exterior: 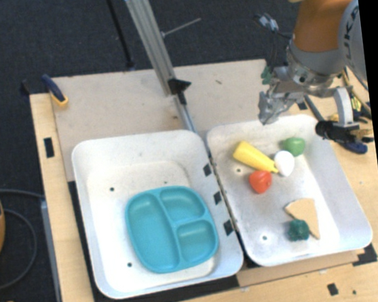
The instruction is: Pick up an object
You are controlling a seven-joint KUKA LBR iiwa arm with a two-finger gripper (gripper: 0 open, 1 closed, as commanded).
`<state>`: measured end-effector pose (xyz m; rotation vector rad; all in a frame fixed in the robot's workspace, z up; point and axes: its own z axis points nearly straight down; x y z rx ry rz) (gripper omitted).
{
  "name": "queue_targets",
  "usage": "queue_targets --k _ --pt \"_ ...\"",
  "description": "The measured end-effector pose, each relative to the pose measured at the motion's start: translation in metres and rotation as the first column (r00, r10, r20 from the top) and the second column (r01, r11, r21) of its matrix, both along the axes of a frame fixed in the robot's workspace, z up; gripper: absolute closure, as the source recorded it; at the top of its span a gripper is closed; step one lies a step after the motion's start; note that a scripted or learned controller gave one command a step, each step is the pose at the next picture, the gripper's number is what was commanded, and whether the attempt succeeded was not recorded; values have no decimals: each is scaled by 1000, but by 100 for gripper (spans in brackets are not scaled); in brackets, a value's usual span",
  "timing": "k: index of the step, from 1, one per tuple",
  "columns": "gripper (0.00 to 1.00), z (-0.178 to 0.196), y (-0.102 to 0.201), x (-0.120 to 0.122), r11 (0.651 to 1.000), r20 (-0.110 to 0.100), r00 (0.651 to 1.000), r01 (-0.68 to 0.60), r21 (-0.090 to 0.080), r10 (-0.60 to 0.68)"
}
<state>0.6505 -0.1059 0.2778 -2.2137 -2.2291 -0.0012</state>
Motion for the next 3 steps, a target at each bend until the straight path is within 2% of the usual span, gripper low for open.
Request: queue_targets --k 1,3 --pt "100 -1 62 2 1000 0 1000 -1 0 1" --pt "100 -27 155 17 1000 -2 1000 1 0 -1"
